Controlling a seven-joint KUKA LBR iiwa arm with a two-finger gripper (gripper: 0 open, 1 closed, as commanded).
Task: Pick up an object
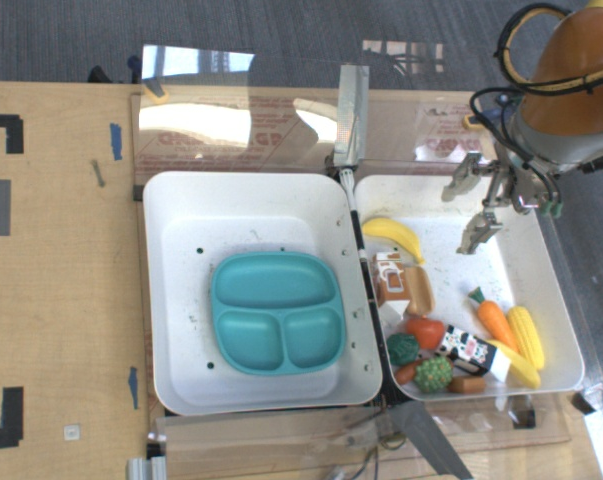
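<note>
My gripper (471,208) hangs over the back of the right bin (561,298), fingers spread and pointing down with nothing between them. Below and left of it lies a yellow banana (393,236). A bread slice (409,286) and a small carton (386,268) lie against the bin's left wall. Toward the front are a red tomato (426,331), green broccoli pieces (433,373), a carrot (495,321), a corn cob (526,335) and a black-and-white packet (471,351).
The left bin (171,218) holds a teal divided plate (277,311). A metal divider post (352,118) stands between the bins at the back. The arm's orange band (577,53) and black cables (511,43) loom at the top right.
</note>
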